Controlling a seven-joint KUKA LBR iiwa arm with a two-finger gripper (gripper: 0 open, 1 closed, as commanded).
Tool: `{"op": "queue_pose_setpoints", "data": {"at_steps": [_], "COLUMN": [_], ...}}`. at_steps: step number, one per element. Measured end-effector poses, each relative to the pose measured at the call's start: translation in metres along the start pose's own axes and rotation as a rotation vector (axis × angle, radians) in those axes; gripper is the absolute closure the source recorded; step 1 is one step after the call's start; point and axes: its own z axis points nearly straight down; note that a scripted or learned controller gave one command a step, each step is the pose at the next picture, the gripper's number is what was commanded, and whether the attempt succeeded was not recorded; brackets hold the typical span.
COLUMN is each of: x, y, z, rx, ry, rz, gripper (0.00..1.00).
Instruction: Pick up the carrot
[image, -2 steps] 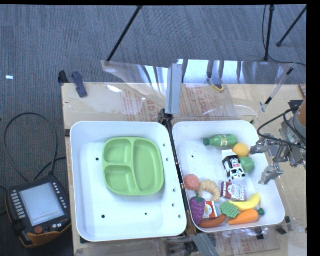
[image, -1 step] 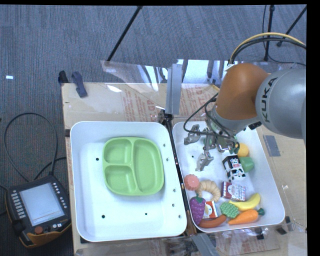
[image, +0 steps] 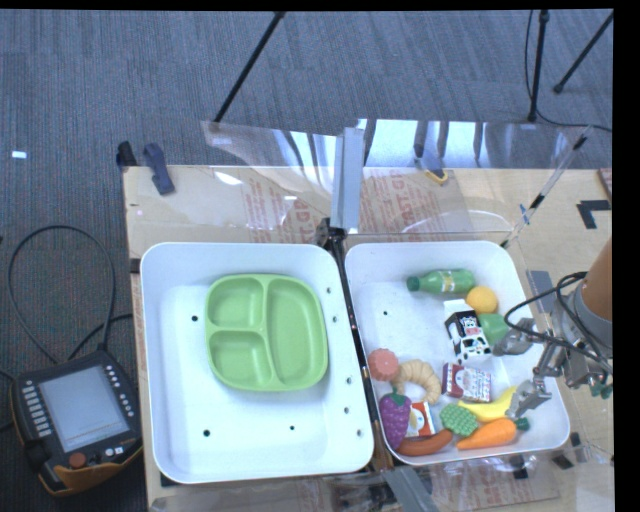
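The orange carrot (image: 488, 434) with a green top lies at the near right corner of the right bin (image: 375, 270), beside a red sausage (image: 428, 445) and under a yellow banana (image: 493, 406). My gripper (image: 522, 372) reaches in from the right over the bin's right rim, a little behind the carrot. Its two fingers (image: 529, 399) stand spread apart, open, with nothing held between them.
The right bin also holds a green bottle (image: 443, 281), a lemon (image: 482, 299), a cow-print carton (image: 467, 336), a croissant (image: 418, 378), purple grapes (image: 394, 415) and a red box (image: 467, 382). A green divided plate (image: 267, 332) sits in the left bin (image: 165, 380).
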Motion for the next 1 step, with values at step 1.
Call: {"op": "queue_pose_setpoints", "data": {"at_steps": [1], "x": [0.1730], "y": [-0.1123], "z": [-0.0464], "rx": [0.002], "ry": [0.000], "rz": [0.276], "gripper": [1.00]}}
